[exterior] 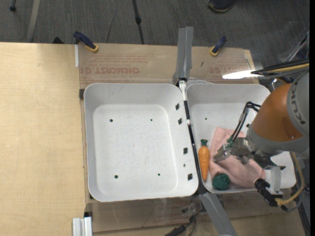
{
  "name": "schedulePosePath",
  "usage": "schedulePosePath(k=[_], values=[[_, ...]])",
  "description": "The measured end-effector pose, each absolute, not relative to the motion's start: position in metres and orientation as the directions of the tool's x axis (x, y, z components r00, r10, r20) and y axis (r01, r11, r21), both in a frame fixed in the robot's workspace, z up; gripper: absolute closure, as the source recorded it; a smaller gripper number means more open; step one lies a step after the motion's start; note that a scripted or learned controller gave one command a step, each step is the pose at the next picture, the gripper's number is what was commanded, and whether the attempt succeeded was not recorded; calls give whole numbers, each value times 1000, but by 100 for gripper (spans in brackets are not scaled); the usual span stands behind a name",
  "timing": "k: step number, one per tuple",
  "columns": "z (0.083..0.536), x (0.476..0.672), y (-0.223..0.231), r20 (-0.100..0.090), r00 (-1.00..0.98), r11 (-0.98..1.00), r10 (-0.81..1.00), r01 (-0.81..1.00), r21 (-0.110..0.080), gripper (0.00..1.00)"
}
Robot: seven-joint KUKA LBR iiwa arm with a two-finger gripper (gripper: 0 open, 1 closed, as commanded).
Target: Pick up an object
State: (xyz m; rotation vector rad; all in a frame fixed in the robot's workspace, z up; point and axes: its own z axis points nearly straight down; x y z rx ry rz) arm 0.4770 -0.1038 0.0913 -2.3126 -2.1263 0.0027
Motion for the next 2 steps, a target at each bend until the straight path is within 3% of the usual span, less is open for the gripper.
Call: schedulePosePath(k=[1,2], values=[[100,477,-105,-2,85,-85,996,996,-2,100],[100,477,-104,-2,86,-86,996,996,-2,0]])
